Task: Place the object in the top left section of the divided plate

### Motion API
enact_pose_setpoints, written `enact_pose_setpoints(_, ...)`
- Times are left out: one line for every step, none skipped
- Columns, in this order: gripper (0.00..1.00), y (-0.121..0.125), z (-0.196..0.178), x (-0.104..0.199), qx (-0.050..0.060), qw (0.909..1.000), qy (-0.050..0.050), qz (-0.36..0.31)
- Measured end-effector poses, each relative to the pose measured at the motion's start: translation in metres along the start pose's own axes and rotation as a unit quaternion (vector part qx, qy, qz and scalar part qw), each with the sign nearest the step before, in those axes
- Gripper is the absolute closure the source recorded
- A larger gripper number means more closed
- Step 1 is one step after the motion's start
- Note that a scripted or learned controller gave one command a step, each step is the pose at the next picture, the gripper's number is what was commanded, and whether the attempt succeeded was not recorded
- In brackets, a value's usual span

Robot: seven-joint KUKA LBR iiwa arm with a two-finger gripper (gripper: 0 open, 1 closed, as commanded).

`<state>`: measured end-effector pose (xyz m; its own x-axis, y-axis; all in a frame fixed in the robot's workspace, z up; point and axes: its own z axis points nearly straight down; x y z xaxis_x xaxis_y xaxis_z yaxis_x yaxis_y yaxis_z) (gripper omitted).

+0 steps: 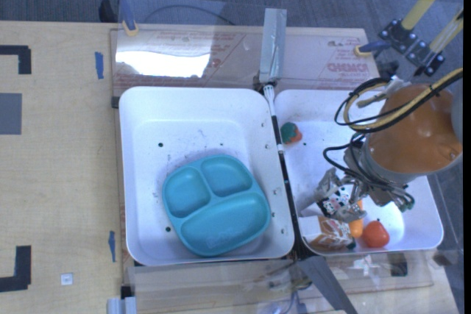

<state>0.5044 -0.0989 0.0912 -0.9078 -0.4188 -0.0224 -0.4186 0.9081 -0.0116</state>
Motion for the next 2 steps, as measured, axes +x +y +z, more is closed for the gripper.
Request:
enact_pose_setpoints(1.00,-0.007,-0.001,0.014,0.000,0.9929,-0.001,-0.119)
enact_pose_setpoints(1.00,0.001,-0.001,0.003,0.001,0.9721,-0.001,-0.235)
